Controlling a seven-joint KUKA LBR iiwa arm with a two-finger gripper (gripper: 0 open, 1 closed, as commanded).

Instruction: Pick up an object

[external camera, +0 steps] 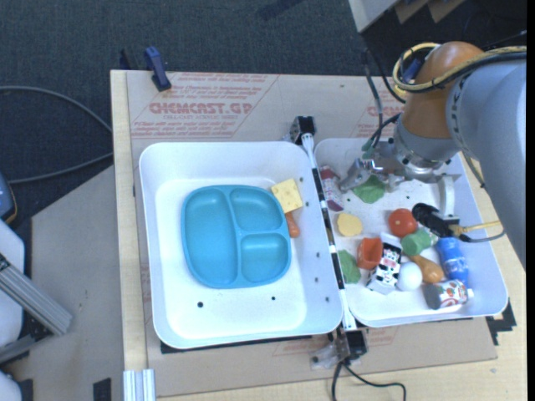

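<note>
Gripper [361,167] low over the toys in the right white bin [493,295].
A flat green leaf-shaped piece [369,192] lies just under and beside it; whether it is pinched I cannot tell. Beyond the green piece sit a yellow blob [349,223], a red tomato [402,221] and an orange cup [369,251]. Further left, in the left white bin [159,224], rests a blue sectioned plastic plate [236,234], a yellow cheese wedge [287,195] at its corner.

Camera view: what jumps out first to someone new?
The blue divided plate fills the middle of the left bin, with a yellow cheese wedge at its upper right corner. The right bin is crowded with small toys, among them a red tomato and a blue bottle. The grey arm hangs over that bin's far end.
</note>
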